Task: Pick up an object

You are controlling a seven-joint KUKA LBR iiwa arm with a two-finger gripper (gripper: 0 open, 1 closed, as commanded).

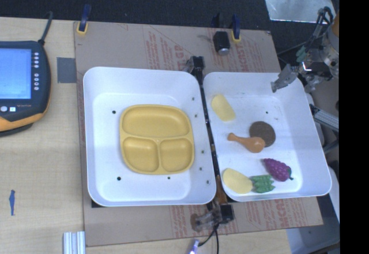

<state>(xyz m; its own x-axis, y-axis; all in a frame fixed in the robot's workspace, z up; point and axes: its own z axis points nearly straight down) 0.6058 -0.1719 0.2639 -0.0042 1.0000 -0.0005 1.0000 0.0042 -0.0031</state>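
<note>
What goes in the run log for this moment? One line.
gripper: over right bin's far right corner | nothing between fingers | grapes, drumstick in right bin | yellow tray in left bin

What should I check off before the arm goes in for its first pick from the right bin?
1. Gripper holds nothing: ok, it hangs over the right bin's far right corner with no object at its tip.
2. Finger state: cannot tell, too small and blurred.
3. Targets present in the right bin: ok, pale yellow piece, brown disc, drumstick, purple grapes, yellow lemon-like piece, green piece.
4. Targets well separated: not ok, the drumstick touches the disc and the green piece abuts the lemon-like piece; the pale yellow piece lies alone.
5. Left bin ready: ok, the yellow divided tray sits flat in it.
</note>
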